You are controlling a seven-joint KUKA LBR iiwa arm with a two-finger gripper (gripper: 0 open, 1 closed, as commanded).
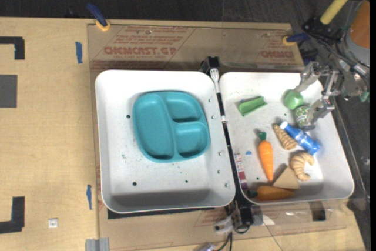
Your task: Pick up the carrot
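Two jaws at the end of the grey arm [348, 80] hang over the far right corner of the right bin [339, 144]. Metal parts crowd together there, so I cannot tell whether the jaws are parted or closed, and nothing can be made out between them.

Just under and to the left of them sits a round green ball [293, 98], with a small green and white piece [302, 116] just in front of it. A green block [251, 104] lies further left, near the wall between the bins.

Toward the middle of the same bin, a blue bottle [302, 137] lies tilted, touching a tan braided roll [285, 137] on its left. The carrot [266, 156] lies just left of that roll, on the bin floor, with its green top pointing to the far side and its tip toward the near wall. It is well apart from the jaws. A croissant [301, 165] sits right of the carrot, and beside it is a tan wedge [286, 180]. An orange-brown piece [273, 192] rests along the near wall.

The left bin [111, 144] holds a teal divided plate [171, 124]. Both bins stand side by side on a wooden table [47, 126].
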